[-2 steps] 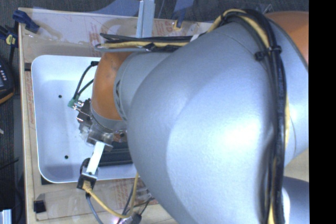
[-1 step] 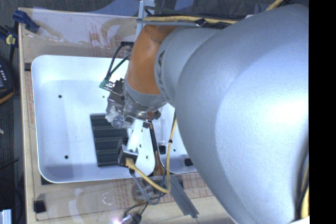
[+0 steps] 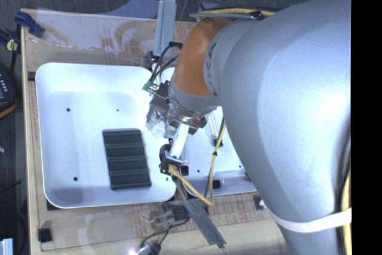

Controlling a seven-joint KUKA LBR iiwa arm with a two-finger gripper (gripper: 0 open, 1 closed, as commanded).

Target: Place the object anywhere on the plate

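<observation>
Bench: wood-look top w/ two white bins side by side; dark carpet beyond the far edge.
Left bin (image 3: 54, 128): white, shallow; holds a dark ribbed slab (image 3: 126, 158) lying flat near its front edge, right of centre.
Plate: can't pick one out for sure; the ribbed slab may be the target, but that's a guess.
Object: not identifiable; a pale, glassy-looking bit (image 3: 154, 124) sits at the left bin's right edge, just under the wrist. Could be the object or part of the tool, can't tell.
Arm (image 3: 286, 98): big grey body w/ orange band, reaching in from the right, covering most of the right bin (image 3: 230, 185).
Gripper (image 3: 169, 122): over the seam between the bins; whether it's spread or closed, or has hold of anything, can't tell.
Progress: nothing seen resting on the slab, so placement looks not yet done; prob. still to carry over and release.
In the way: cables (image 3: 197, 188) hang below the wrist near the bins' front edge; upright post (image 3: 165, 27) at the far edge; blue clamp (image 3: 27, 24) at the bench's far-left corner, well apart.
</observation>
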